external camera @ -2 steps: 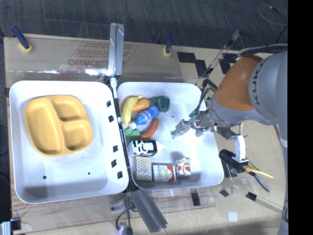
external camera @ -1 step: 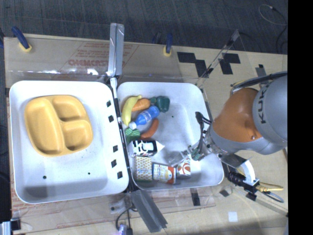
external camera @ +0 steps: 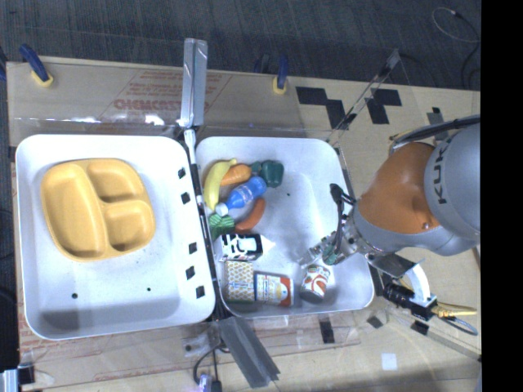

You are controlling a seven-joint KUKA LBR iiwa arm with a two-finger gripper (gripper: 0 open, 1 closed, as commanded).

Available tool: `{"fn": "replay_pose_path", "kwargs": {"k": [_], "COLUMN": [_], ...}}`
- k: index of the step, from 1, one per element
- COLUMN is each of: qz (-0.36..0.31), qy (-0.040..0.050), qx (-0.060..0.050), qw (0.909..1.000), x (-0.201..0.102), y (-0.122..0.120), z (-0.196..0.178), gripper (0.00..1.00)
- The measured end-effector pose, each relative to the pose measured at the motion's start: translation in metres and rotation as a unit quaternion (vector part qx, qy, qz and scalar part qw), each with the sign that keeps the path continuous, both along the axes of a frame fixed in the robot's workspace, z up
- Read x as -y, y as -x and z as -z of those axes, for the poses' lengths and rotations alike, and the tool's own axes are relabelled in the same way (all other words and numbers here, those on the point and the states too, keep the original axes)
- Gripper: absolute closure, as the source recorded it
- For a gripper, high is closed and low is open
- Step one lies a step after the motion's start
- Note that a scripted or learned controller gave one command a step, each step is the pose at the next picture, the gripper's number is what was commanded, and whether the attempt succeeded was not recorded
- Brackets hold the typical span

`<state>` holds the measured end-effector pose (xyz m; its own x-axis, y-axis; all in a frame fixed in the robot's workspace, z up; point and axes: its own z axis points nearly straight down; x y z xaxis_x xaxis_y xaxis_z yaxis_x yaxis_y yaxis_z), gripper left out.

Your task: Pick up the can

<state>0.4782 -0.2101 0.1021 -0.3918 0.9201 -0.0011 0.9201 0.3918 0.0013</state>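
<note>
Approach step: my gripper [external camera: 327, 250] hovers just above the can [external camera: 316, 282], which sits at the right bin's [external camera: 315, 155] 5 o'clock corner. Can't tell jaw state. Next: drop straight down, then close.

grey kuka arm [external camera: 466, 178] had smooth rounded casing, with dark letters "ku" printed on the grey shell. a broad glossy orange band [external camera: 400, 190] bulged above the wrist, over a grey wrist segment. end effector [external camera: 331, 251] was small, dark and metallic, with a thin black cable looping near it.
</note>
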Motion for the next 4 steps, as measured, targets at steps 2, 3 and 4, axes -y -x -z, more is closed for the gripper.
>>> {"fn": "replay_pose_path", "kwargs": {"k": [2,3,4], "qz": [0.105,0.044,0.039], "qy": [-0.0011,-0.0004,-0.0004], "qx": [-0.002,-0.001,-0.001], "qw": [0.9945,0.999,0.9992], "x": [-0.013,0.0,0.0], "y": [0.002,0.0,-0.03], "z": [0.011,-0.039,-0.042], "gripper": [1.0,1.0,1.0]}}
